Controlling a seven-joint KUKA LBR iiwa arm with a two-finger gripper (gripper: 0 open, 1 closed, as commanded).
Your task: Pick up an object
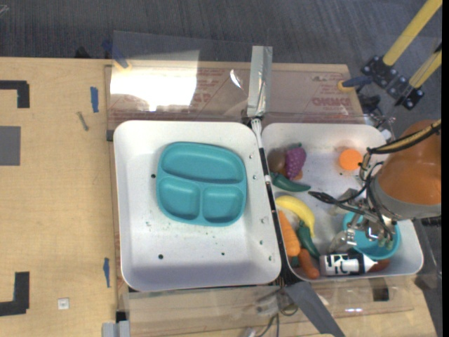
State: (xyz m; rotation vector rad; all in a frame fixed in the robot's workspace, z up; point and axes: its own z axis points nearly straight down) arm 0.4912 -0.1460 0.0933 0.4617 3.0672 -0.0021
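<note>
My gripper (356, 229) hangs low over the right bin (321, 144), at the left rim of a teal bowl (390, 246). The arm's orange band (415, 174) rises above it at the right edge. Just below the gripper lies a black-and-white bottle (345, 263) on its side. To its left are a yellow banana (297, 210), an orange carrot (290, 237) and a green vegetable (306, 241). Purple grapes (295, 160), a brown item (277, 161) and an orange ball (349, 159) sit toward the back of the bin. Nothing is visibly held.
A teal divided plate (202, 182) lies in the left bin (133, 209). A green pepper (291, 183) rests by the wall between the bins. A dark thin piece (324, 197) lies left of the gripper. Yellow-and-black struts (396, 62) stand at the back right.
</note>
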